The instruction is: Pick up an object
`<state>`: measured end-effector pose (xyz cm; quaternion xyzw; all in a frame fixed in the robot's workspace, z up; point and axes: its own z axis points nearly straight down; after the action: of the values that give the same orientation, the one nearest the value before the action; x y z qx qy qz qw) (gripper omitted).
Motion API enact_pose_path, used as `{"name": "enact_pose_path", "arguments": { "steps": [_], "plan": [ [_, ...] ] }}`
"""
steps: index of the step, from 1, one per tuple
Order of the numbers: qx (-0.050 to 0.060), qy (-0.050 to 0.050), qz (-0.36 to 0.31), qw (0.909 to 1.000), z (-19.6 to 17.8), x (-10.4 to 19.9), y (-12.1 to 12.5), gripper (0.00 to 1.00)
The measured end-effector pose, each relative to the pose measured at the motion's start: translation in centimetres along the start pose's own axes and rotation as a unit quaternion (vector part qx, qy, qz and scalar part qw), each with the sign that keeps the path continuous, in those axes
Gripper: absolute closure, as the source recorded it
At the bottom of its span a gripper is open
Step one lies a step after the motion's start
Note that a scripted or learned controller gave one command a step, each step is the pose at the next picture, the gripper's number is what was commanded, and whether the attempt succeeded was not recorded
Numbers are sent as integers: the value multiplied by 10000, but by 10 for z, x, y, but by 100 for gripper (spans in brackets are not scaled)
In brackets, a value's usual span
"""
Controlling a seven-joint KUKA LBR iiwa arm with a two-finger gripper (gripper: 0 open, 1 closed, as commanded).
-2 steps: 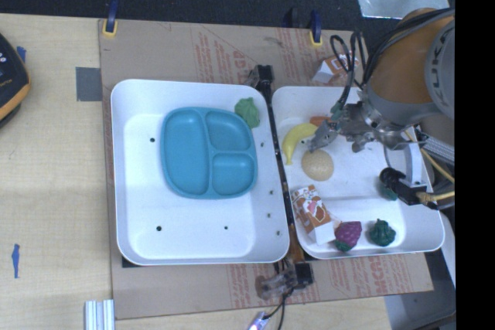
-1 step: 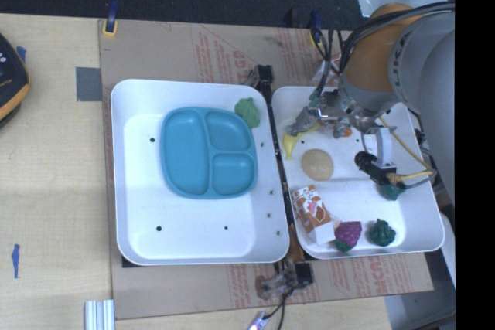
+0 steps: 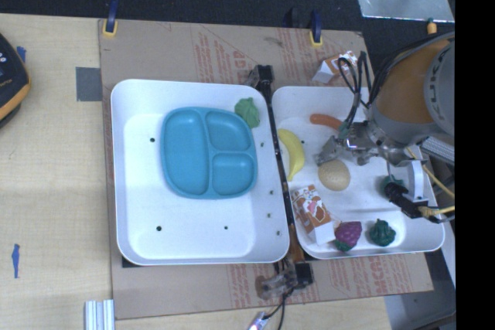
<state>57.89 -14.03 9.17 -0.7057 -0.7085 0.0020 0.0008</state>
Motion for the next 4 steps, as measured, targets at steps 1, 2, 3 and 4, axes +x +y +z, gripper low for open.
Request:
{"name": "enact_pose_path", "arguments": {
  "steps": [1, 2, 3, 4],
  "plan": [
    [6, -7, -25, 10000, -11, -1, 0, 100],
    [5, -7, -23, 10000, -10, -1, 0, 0],
    [-11, 10, 5, 10000, -1, -1, 77, 0],
    [-14, 7, 7, 10000, -1, -54, 77, 0]
  ]
}}
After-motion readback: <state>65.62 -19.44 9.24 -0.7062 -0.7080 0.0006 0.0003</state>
